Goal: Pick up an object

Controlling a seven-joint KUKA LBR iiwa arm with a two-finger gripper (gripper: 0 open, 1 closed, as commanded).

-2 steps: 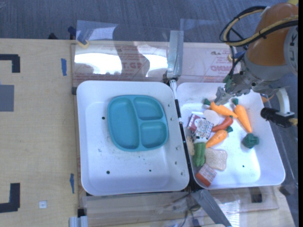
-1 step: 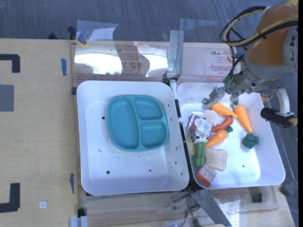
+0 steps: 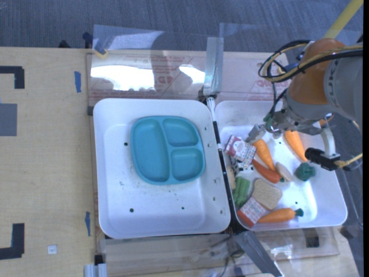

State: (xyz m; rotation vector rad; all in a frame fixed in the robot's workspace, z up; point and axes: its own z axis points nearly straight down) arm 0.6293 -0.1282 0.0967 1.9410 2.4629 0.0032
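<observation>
The right bin (image 3: 328, 203) holds a pile of toy food. An orange carrot (image 3: 263, 152) lies beside a red-and-white packet (image 3: 239, 150). A second carrot (image 3: 294, 143) has its green top (image 3: 304, 171) pointing toward the front. A third carrot (image 3: 277, 215) lies along the front wall. A slice of bread (image 3: 266, 195), a green vegetable (image 3: 242, 190) and a red strip (image 3: 265, 171) sit in the middle. My gripper (image 3: 260, 131) hangs low over the back of this bin, just above the first carrot and the packet. I see nothing held in it.
The left bin (image 3: 109, 172) carries a blue divided plate (image 3: 168, 149). A clear plastic sheet (image 3: 150, 68) and a metal upright (image 3: 213, 65) stand behind the bins. The arm's orange band (image 3: 316, 62) and looped cables (image 3: 282, 59) hang over the right bin's back corner.
</observation>
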